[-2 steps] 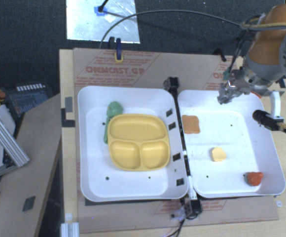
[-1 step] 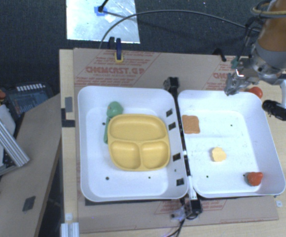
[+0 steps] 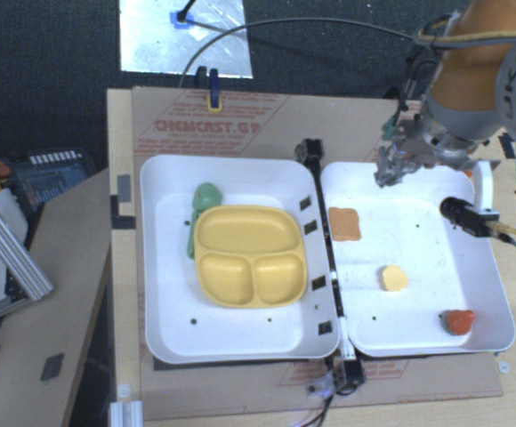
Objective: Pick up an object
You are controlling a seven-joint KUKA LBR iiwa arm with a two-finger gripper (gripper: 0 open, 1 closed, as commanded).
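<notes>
- I see the gripper (image 3: 390, 174) above the right bin's (image 3: 418, 327) far edge; how open, I cannot tell
- Brown square (image 3: 344, 224) nearest it; yellow piece (image 3: 394, 279) and red lump (image 3: 458, 321) lie well apart
- Left bin (image 3: 165, 238): tray (image 3: 249, 254) touching a green thing (image 3: 205, 198)

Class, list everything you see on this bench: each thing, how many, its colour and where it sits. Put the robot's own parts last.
bins: two, white, side by side on the bench
divided tray: one, yellow, in the left bin
green thing: one, green, left bin, at the tray's far left corner, partly hidden by it
flat square: one, orange-brown, right bin, near its left wall
small chunk: one, pale yellow, right bin, about the middle
lump: one, red-orange, right bin, near right corner
cardboard sheet: one, brown with red print, under both bins
shiny sheet: one, silver, beyond the bench
arm: one, grey with orange band, from the right
claw: one, grey, over the right bin's far edge
</notes>
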